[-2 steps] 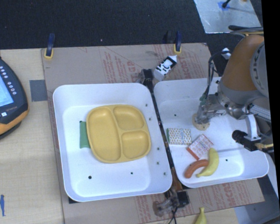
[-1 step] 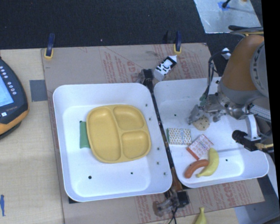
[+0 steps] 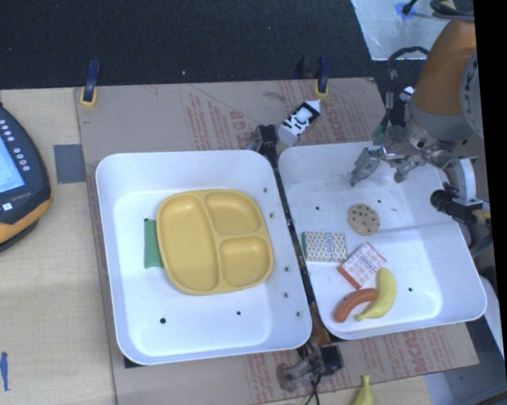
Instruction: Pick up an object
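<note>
Candidate objects all lie in the right bin [image 3: 470, 262]; we note a round speckled cookie [image 3: 362, 218] near the bin's middle, lying flat and apart from the rest; nearer the front sit a patterned flat packet [image 3: 324, 246], a red-and-white packet [image 3: 361, 264], a yellow banana [image 3: 382, 293] and a reddish sausage [image 3: 355, 303]; banana and sausage touch at the front, the red-and-white packet lies just beside the banana's upper end; this cluster is crowded, so we judge the cookie the easier target, though its low flat profile leaves little for fingers to catch

The gripper [image 3: 384, 165] hangs over the far part of the right bin, beyond the cookie; its fingers are spread apart with nothing between them; nothing is held, so the pick is not yet done; we judge it poised for a descent, and it would need to come nearer the front to reach the cookie

Left bin [image 3: 121, 253] carries a yellow divided tray [image 3: 213, 241] resting partly over a green flat piece [image 3: 151, 243], whose edge shows at the tray's left; the tray is well apart from the gripper

Outside the bins: a second banana [image 3: 359, 400] on the bench at the front; a teach pendant [image 3: 0, 175] at far left; blue clamps [image 3: 90, 82] pin the cardboard underlay at the far edge, presumably to stop the bins shifting
</note>
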Robot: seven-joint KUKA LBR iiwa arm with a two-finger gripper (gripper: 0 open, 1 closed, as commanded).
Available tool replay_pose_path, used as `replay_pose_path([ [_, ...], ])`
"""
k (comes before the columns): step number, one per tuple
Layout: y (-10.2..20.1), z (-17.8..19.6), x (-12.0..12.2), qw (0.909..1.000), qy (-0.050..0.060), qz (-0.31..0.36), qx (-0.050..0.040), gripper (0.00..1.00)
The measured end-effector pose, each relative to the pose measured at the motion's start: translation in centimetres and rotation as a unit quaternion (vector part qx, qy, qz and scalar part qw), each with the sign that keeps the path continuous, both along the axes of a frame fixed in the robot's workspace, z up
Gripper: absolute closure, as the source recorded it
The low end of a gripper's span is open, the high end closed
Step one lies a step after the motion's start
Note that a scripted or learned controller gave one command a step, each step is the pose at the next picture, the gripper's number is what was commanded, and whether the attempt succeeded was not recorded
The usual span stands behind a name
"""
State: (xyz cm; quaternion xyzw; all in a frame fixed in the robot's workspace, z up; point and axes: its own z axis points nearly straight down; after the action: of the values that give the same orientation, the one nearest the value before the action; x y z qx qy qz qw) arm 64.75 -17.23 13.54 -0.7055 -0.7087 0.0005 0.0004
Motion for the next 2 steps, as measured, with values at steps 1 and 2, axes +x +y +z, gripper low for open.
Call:
replay_pose_path([
  [1, 2.5, -4.4, -6.9, 1.0, 0.003, 0.0, 0.0001, 0.0],
  [2, 4.4, -4.3, 0.6, 1.0, 0.001, -0.001, 0.0007, 0.0],
])
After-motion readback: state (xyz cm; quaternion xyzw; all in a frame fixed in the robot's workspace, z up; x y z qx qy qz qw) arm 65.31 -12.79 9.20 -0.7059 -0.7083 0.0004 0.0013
